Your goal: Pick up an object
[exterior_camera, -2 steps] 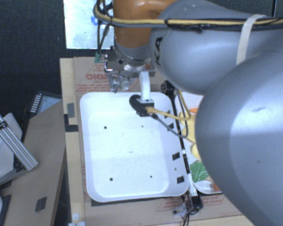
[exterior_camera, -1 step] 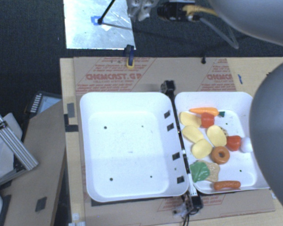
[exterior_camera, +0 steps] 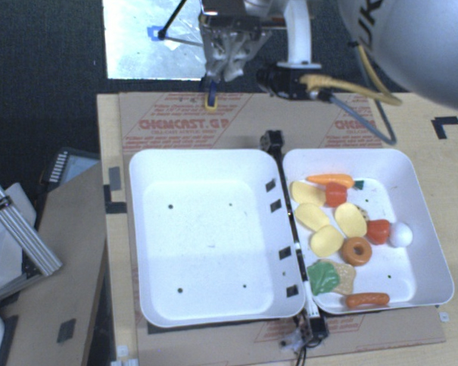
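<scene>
The right bin [exterior_camera: 419, 208] holds several toy foods. Among them are an orange carrot [exterior_camera: 330, 179], yellow pieces [exterior_camera: 312, 216], a brown donut [exterior_camera: 357, 250], a red tomato [exterior_camera: 379, 230], a white egg [exterior_camera: 400, 235], a green leaf [exterior_camera: 322, 276] and a sausage [exterior_camera: 367, 300]. My gripper [exterior_camera: 224, 71] hangs high at the top of the camera view. It is beyond the far rim of the bins and well away from the food, with nothing seen in it.
The left bin [exterior_camera: 201, 233] lies beside the right one, joined along a black hinge strip [exterior_camera: 285, 214]. A small yellow and blue marker [exterior_camera: 210, 102] stands on the cardboard behind the bins. Cables [exterior_camera: 346, 90] run at the back right. The arm's grey body [exterior_camera: 404, 34] fills the top right corner.
</scene>
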`<action>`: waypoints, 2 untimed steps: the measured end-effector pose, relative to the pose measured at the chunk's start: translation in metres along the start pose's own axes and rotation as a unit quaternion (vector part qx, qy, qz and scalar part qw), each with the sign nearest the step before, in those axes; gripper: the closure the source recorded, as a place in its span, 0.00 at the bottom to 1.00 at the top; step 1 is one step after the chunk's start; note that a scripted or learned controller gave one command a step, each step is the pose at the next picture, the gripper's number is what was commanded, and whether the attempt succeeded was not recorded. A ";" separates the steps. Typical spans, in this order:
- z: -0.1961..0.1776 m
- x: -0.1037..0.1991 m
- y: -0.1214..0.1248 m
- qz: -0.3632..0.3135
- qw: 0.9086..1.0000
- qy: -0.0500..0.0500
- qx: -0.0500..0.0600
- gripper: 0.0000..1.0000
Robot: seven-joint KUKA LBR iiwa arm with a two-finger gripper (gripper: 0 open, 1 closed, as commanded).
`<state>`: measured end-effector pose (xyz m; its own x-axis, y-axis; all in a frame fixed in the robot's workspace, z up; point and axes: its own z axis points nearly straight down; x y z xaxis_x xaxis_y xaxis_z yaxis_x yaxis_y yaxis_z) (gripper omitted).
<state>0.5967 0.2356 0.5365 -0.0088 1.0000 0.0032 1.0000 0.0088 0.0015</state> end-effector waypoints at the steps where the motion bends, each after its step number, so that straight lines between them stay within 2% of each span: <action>1: 0.003 -0.003 0.074 0.004 1.000 -0.001 -0.001 1.00; 2: -0.010 -0.002 0.072 0.001 1.000 -0.001 -0.001 1.00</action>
<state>0.6682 0.2344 0.5467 -0.0074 1.0000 0.0010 1.0000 0.0074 0.0042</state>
